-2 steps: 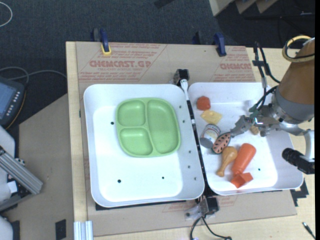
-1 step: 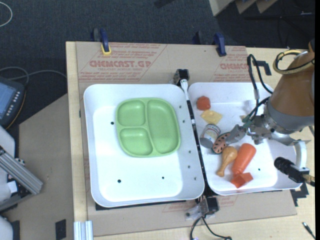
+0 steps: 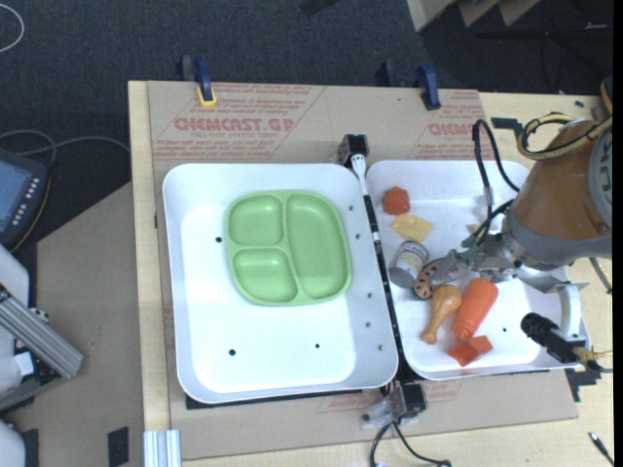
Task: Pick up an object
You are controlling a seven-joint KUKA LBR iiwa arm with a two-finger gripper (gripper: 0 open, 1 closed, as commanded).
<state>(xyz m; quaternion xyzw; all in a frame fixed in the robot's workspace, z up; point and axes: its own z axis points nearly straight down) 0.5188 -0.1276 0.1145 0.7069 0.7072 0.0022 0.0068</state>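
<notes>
The right bin point(image 3: 443, 175) holds several small objects. A red-orange ball point(image 3: 395, 200) lies near its far left, with a pale yellow piece point(image 3: 412, 227) just in front of it. Closer to me are a metal ring point(image 3: 409, 259), a dark round slice point(image 3: 424, 282), a tan drumstick point(image 3: 441, 311), an orange carrot point(image 3: 476, 303) and a small red piece point(image 3: 468, 349). My gripper point(image 3: 456, 263) reaches in from the right and hangs low over the middle of this bin, just above the drumstick and the carrot's top. Nothing shows held in it.
The left bin point(image 3: 195, 290) bears a green divided plate point(image 3: 289, 247). A black divider with clamps point(image 3: 373, 251) runs between the bins. The arm's orange-banded wrist point(image 3: 565, 197) and its cables cover the right bin's far right side.
</notes>
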